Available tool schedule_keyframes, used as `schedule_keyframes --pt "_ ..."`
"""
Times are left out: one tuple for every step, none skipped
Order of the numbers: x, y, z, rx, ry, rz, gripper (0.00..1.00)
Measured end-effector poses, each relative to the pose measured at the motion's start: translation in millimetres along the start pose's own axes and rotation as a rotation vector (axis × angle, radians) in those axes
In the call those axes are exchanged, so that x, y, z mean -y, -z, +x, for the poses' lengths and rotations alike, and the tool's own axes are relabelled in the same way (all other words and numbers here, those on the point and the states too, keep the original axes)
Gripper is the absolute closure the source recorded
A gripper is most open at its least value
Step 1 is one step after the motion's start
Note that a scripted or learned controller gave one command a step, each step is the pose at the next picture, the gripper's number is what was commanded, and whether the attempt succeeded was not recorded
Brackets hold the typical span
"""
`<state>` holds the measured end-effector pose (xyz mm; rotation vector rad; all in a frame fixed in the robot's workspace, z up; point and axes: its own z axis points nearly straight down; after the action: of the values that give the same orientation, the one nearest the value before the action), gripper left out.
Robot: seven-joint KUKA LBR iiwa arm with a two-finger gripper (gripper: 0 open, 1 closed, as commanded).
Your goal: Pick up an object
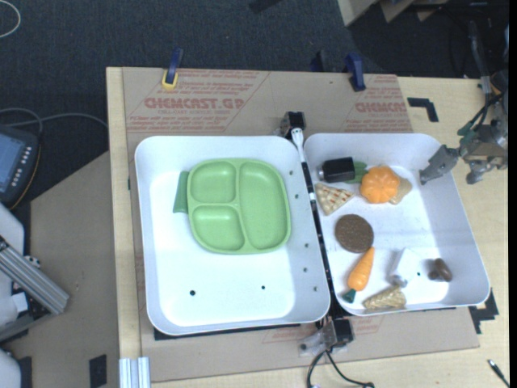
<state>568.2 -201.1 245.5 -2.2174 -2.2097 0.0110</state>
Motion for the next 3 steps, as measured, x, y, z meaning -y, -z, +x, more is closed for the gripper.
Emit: schedule_keyframes --pt "-2.5 7.4 0.6 0.003 0.003 -0.013 0.00" --pt "-8.9 -49.8 8.5 0.001 0.005 -0.008 0.00" --pt "-16.0 -100.1 15.8 0.001 0.005 -0.007 0.00"
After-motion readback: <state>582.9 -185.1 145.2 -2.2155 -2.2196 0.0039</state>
